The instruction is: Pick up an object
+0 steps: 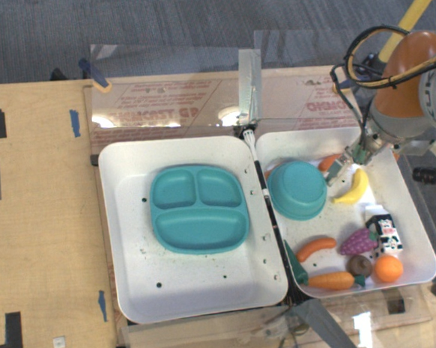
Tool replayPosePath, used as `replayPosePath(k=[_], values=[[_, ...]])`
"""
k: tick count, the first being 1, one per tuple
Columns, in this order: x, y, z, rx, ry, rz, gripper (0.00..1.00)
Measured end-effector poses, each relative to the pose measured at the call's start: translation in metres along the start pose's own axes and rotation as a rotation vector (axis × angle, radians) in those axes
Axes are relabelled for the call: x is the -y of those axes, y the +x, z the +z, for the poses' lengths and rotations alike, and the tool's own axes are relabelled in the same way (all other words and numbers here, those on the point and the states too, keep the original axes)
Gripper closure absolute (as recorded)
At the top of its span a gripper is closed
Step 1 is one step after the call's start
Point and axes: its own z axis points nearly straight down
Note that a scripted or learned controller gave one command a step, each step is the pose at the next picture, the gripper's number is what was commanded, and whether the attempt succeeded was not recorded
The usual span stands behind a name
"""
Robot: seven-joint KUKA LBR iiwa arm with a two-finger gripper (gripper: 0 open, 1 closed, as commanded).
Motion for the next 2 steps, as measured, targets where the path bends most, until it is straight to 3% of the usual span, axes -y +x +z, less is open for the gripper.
replayPosePath(k=[1, 2], values=[[0.044, 0.001, 0.016, -0.019, -0.001, 0.080, 0.00], [0.075, 0.047, 0.014, -0.019, -0.004, 0.016, 0.00]])
